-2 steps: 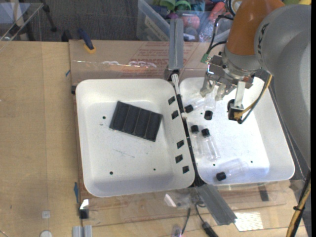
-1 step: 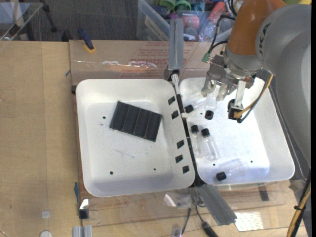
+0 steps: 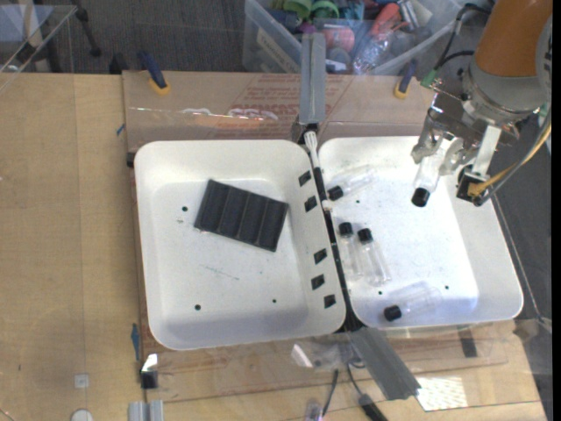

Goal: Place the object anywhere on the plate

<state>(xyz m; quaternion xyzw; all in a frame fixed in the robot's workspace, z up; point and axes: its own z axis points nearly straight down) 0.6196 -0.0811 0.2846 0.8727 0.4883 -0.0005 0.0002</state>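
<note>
A dark ridged rectangular plate (image 3: 241,215) lies flat in the left bin (image 3: 166,314), a little above its middle. Over the upper right part of the right bin (image 3: 491,279) my gripper (image 3: 436,167) hangs shut on a clear vial (image 3: 424,181) with a black cap. The vial points cap-down, its upper end is between the fingers, and it is clear of the bin floor. The gripper is far to the right of the plate, across the divider between the bins.
Several more clear vials with black caps lie in the right bin, among them one at the upper left (image 3: 349,185), a pair in the middle (image 3: 366,251) and one near the front (image 3: 410,301). A raised divider with black clips (image 3: 317,235) separates the bins. A tub of toys (image 3: 351,11) stands behind.
</note>
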